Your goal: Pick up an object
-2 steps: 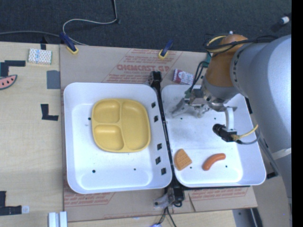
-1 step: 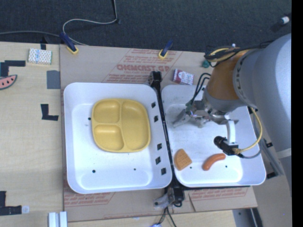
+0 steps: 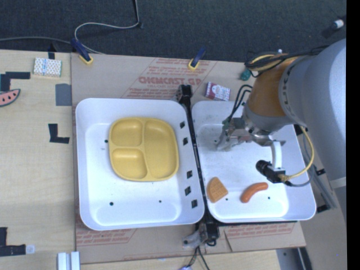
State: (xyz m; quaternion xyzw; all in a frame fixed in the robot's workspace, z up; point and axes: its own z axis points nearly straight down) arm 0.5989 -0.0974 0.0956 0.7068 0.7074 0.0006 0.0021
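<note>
Sausage (image 3: 254,192) below lowered arm (image 3: 281,94)

Grey arm (image 3: 320,89) with an orange band, black and yellow cables.

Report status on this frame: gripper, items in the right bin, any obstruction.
Gripper low over right bin, upper left area. Sausage and cracker lie loose near front wall. Nothing blocking them.

Bright even light, soft shadows, slightly blurry picture.
</note>
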